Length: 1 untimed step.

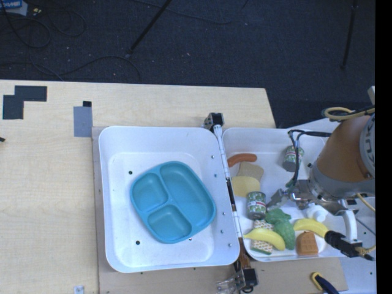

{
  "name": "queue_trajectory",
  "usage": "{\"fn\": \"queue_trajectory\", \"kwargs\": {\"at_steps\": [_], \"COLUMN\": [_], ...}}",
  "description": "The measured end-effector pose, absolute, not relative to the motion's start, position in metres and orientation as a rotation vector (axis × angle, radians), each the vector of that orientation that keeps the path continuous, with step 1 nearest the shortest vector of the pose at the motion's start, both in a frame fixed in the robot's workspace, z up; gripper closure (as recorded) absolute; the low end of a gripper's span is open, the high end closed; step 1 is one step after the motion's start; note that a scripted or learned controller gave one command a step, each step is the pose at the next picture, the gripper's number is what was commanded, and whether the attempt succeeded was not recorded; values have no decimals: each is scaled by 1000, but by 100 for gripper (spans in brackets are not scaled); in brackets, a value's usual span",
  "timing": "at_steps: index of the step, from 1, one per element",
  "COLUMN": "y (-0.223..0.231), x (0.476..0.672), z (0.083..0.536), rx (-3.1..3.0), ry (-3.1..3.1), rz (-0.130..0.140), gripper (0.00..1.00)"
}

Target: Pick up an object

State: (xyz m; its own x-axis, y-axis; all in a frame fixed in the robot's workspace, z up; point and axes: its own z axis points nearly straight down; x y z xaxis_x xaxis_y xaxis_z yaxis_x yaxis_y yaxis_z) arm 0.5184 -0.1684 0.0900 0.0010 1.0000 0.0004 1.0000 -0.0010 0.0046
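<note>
Where the bench carries its two white bins side by side, the left bin [110,164] holds one item: a blue divided plate [172,201] with three compartments, lying flat and turned at an angle. The right bin [269,137] holds the loose pieces: an orange-red sausage [242,159] near the top left; a pale yellow slab [246,185] below it; a small green-labelled can [256,204] just under the slab; a second can [293,157] nearer the top right; a green leafy piece [282,226] at centre; a yellow banana [265,237] to its lower left, touching a waffle-patterned piece [262,247]; a second banana [311,226] to the right; an orange-brown block [307,244] just below that. The arm [346,155] enters from the right, its gripper [293,196] low over the bin between the lower can and the second banana. Whether the claw is open or closed cannot be told; no item is seen between it.
</note>
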Motion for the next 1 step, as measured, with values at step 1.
{"fn": "queue_trajectory", "kwargs": {"at_steps": [1], "y": [-208], "x": [590], "z": [125], "rx": [2222], "ry": [2225], "rz": [-3], "gripper": [0]}}
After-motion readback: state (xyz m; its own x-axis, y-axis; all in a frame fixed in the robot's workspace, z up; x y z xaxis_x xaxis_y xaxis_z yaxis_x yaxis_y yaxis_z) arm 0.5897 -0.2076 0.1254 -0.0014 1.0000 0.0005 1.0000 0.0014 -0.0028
